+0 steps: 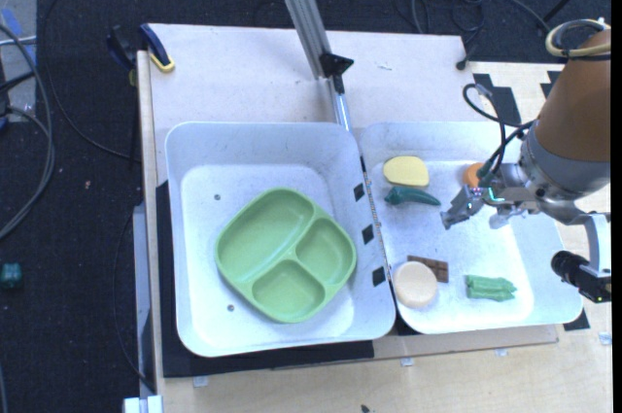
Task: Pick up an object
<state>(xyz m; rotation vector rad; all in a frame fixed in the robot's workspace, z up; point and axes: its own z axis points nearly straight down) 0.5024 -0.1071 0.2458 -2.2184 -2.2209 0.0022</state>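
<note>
The right bin holds several small items. A yellow lump lies near its back left, with a dark green pepper-shaped piece just in front of it. A cream round piece sits at the front left, touching a brown block. A light green piece lies at the front middle. My gripper hangs over the middle of this bin, right of the dark green piece. An orange item peeks out behind it, partly hidden by the wrist.
In the left bin lies a light green divided plate. A slanted metal pole comes down to the back of the bins. Cables trail from the arm at the right.
</note>
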